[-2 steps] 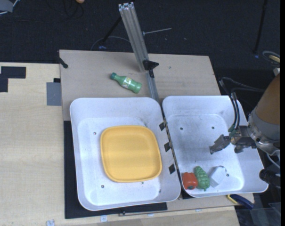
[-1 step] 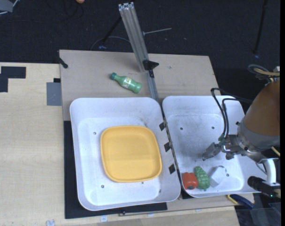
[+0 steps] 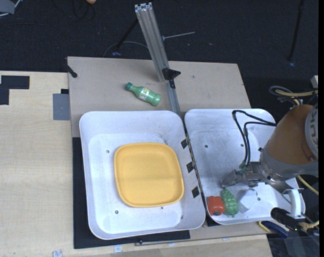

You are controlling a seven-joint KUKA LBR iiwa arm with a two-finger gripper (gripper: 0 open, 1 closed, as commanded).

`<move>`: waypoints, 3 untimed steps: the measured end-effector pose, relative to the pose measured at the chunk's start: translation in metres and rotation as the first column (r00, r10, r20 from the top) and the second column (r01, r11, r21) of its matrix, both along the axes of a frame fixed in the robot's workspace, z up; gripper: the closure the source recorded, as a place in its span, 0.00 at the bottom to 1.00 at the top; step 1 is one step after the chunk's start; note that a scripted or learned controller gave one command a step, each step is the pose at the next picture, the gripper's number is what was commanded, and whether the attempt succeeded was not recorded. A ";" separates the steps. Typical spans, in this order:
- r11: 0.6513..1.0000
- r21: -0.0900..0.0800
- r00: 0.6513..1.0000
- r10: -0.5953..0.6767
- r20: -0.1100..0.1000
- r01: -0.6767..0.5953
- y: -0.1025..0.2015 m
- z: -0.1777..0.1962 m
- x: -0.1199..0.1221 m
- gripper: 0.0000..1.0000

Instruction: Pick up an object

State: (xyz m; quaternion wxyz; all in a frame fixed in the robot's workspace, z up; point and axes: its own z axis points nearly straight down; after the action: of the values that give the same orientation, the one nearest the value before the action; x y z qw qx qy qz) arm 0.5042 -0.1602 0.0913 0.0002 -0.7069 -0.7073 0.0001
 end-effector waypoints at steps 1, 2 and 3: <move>1.000 0.000 1.000 -0.003 0.003 0.003 -0.001 0.012 0.001 1.00; 1.000 -0.001 1.000 -0.001 0.005 0.001 -0.007 0.071 -0.004 1.00; 1.000 -0.001 1.000 -0.001 0.005 0.001 -0.008 0.133 -0.006 1.00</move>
State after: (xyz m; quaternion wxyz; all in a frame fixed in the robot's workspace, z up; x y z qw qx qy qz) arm 0.4984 -0.1684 0.2238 -0.0022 -0.7072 -0.7070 -0.0013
